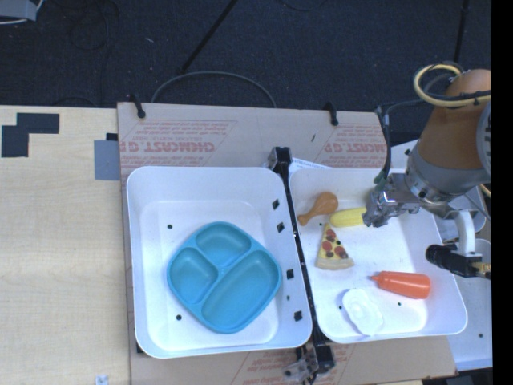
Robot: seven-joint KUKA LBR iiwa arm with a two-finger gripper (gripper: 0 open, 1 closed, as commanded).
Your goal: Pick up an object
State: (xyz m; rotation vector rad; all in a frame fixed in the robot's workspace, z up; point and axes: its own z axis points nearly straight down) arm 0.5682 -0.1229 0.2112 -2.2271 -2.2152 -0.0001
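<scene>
The right bin (449,311) holds a brown toy drumstick (319,207), a yellow piece (346,217), a pizza slice (333,249), an orange carrot-like piece (401,283) and a white lump (363,311). My gripper (380,212) hangs low over the bin's upper middle, right at the yellow piece's right end. Whether it touches or holds that piece is hidden by the wrist. The drumstick lies just left of the yellow piece, and the pizza slice lies below them.
The left bin (148,215) holds a blue divided plate (224,275). A black divider (292,247) runs between the two bins. The arm's orange and grey body (453,135) stands over the right bin's upper right corner.
</scene>
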